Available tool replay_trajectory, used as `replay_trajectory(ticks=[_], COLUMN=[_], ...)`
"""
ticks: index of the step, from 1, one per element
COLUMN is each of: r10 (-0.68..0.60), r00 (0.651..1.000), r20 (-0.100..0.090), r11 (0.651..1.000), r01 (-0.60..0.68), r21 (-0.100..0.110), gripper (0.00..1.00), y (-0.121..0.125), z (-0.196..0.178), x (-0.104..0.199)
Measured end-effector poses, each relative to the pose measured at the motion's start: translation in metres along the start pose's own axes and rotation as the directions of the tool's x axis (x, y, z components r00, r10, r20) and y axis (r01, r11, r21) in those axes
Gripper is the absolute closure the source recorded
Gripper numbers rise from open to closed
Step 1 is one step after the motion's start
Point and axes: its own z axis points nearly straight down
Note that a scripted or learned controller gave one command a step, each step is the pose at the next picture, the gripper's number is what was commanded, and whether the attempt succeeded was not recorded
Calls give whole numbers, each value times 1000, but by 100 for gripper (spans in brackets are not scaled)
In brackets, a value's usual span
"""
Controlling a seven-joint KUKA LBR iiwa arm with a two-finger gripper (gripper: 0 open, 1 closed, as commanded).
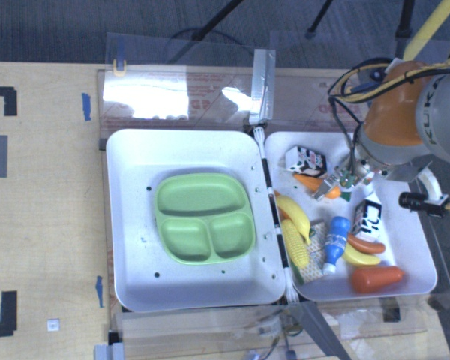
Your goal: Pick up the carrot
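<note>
Right bin | arm bent down from right | claw at carrot | grip state unclear

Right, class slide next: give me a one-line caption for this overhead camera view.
Robot arm's pincer reaches the carrot among toy food in the right bin; a green tray sits in the left bin.
</note>
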Motion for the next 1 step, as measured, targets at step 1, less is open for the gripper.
replay_trajectory(ticks=[1], r10=[-175], r00=[985], r20=[1], r11=[985], r01=[175], r21=[0], gripper=[100], y=[36], z=[-143], x=[-1])
